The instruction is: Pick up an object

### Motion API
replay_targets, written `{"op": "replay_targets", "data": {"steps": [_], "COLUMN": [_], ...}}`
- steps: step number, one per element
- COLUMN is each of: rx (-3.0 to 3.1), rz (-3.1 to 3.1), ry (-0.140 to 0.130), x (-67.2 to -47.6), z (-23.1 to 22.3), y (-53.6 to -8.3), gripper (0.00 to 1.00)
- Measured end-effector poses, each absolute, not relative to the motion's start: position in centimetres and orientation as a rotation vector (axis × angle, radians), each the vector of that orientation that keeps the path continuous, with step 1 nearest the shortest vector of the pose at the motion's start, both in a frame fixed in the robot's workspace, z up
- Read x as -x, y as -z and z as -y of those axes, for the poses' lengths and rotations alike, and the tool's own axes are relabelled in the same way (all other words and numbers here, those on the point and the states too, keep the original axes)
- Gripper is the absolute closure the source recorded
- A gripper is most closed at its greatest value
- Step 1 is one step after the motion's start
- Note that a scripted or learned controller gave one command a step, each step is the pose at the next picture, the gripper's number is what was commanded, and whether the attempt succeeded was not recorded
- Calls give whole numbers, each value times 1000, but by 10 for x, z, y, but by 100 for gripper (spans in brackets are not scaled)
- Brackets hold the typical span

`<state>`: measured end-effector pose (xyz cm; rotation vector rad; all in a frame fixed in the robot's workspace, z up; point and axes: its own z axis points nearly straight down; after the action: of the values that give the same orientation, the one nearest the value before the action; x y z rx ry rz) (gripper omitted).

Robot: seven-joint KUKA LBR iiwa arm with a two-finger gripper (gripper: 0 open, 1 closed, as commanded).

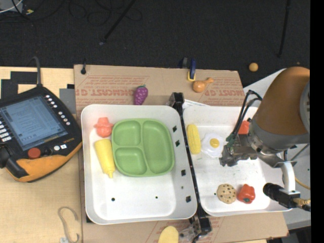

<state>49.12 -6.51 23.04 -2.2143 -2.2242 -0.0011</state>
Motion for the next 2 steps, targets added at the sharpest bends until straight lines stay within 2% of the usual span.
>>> {"op": "replay_targets", "data": {"steps": [1,2], "rx": [2216,2218], "rz": [2222,2221], "ry": [-2,-1], "x": [-506,-516], "z": [15,-12], "y": [-217,-228], "gripper": [100,100]}}
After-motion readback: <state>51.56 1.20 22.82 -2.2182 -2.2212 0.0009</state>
